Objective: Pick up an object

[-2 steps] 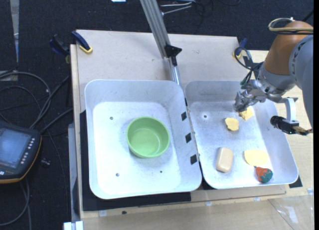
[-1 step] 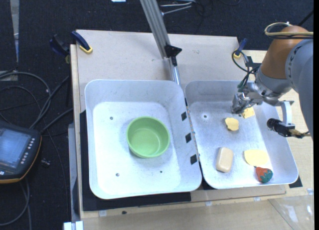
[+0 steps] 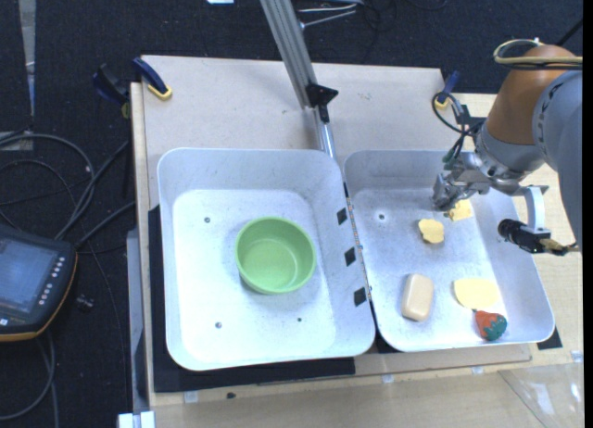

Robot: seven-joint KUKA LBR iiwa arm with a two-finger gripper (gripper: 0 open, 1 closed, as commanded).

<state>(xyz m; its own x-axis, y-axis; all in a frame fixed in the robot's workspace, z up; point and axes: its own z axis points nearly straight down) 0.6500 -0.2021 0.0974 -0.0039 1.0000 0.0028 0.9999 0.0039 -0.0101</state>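
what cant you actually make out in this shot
- Gripper, camera view: its fingers are too small and dark against the right bin to read.
- Small yellow piece: partly covered by the gripper, so contact is unclear.
- Red and teal object: too small to identify.
- Arm: cut off by the right edge.

Black clamps (image 3: 345, 216) between bins; teach pendant (image 3: 28, 285) far left
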